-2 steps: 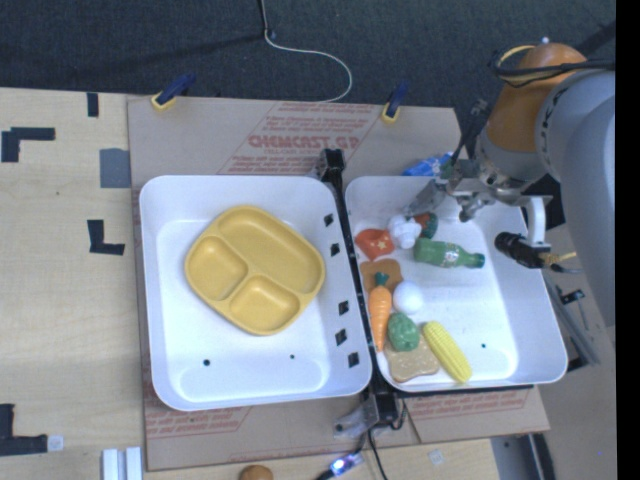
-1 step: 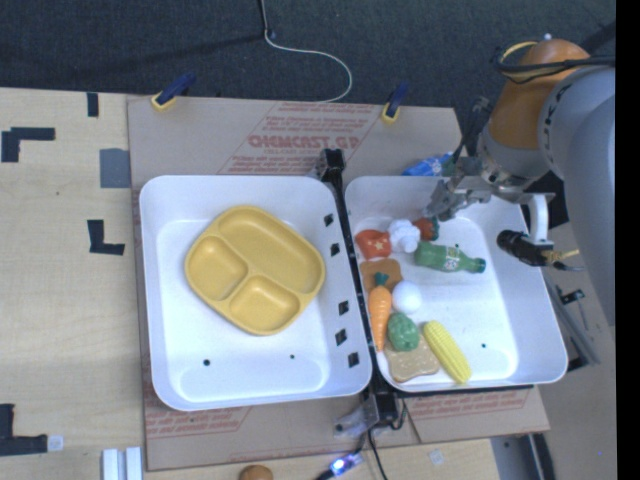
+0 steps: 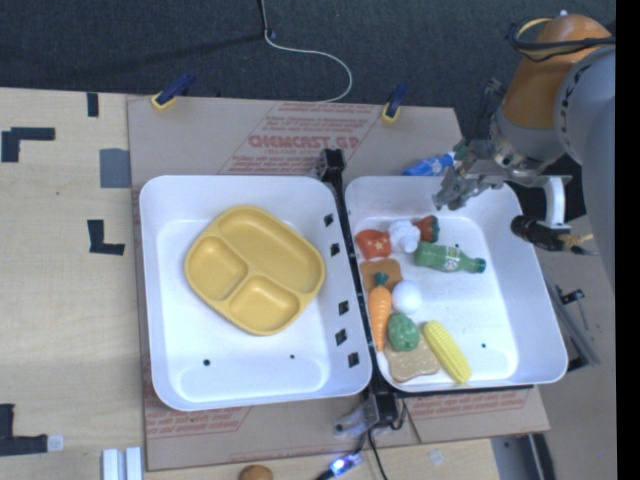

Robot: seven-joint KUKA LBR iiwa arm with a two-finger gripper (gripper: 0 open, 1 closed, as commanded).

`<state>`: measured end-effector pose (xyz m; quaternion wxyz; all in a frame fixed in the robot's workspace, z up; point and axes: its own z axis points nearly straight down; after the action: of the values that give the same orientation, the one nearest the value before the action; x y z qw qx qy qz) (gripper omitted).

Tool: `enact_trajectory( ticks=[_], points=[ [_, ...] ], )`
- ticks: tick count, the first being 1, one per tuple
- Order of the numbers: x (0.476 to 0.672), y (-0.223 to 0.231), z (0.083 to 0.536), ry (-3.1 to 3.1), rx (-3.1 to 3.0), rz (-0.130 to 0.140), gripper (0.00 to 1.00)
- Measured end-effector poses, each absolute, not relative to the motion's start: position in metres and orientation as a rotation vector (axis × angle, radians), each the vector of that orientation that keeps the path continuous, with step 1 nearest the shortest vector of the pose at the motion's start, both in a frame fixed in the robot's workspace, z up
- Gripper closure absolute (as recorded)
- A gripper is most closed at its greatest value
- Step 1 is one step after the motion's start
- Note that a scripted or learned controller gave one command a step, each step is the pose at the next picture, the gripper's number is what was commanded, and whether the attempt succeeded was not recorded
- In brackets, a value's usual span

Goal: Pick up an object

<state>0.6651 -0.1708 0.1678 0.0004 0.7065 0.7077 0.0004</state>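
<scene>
A: While the yellow tray (image 3: 255, 268) fills the left bin (image 3: 165, 368), what lies in the right bin (image 3: 530, 358)?

B: Carrot (image 3: 380, 314), corn (image 3: 447, 351), green bottle (image 3: 449, 259).

A: And the end effector (image 3: 452, 190)?

B: At the bottle's twelve o'clock, above the bin's rim; I cannot tell its spread.

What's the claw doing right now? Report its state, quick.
Claw: over the far edge of the right bin; open or closed cannot be told, and nothing shows in its grip.
</scene>
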Motion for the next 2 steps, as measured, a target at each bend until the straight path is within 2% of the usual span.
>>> enact_trajectory(
  ticks=[1,2],
  points=[
    [0.666,-0.170,0.221,2.221,2.217,0.003,1.00],
    [0.627,-0.147,0.216,2.224,2.223,-0.004,1.00]
  ],
)
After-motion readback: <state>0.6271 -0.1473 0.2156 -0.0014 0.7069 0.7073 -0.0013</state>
